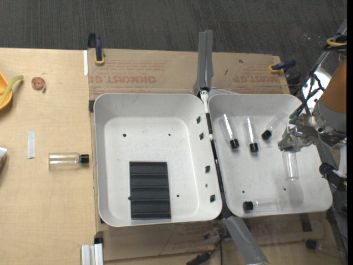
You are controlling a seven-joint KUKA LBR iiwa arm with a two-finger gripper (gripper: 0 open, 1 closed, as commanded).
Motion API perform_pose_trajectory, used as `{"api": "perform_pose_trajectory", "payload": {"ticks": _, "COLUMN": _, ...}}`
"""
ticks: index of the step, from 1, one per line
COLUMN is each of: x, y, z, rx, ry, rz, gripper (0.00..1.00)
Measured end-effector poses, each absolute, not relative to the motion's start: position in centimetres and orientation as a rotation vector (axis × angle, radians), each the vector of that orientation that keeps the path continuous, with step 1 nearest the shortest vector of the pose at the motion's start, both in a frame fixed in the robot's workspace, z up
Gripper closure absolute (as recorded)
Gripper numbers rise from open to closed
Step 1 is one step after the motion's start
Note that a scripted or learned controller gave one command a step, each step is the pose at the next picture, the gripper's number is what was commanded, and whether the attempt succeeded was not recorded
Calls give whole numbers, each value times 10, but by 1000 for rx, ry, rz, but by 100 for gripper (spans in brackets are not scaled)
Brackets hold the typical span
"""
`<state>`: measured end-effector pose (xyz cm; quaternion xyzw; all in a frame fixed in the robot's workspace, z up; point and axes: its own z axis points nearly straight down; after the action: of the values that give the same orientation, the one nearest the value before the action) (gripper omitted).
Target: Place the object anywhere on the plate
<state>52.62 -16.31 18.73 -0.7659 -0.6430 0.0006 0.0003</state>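
A black ridged plate (149, 190) lies in the front part of the left bin (110, 120). Several clear vials with black caps lie in the right bin (265, 189): two side by side (228, 130) (251, 132), one near the back (271, 127) and one along the front wall (263, 206). My gripper (290, 142) hovers at the right side of that bin. One clear vial (290, 167) extends from just under the gripper toward the front; whether it is gripped or lying on the bin floor is unclear.
On the wooden bench left of the bins lie a clear bottle with a black cap (67, 159), a small white strip (31, 145) and an orange bowl (3, 91) at the edge. Clamps (97, 48) hold the cardboard behind the bins.
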Motion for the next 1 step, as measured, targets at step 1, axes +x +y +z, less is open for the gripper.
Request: {"api": "perform_pose_trajectory", "payload": {"ticks": 1, "x": 526, "y": -163, "z": 187, "rx": -2406, "ry": -2020, "rz": 2, "gripper": 0}}
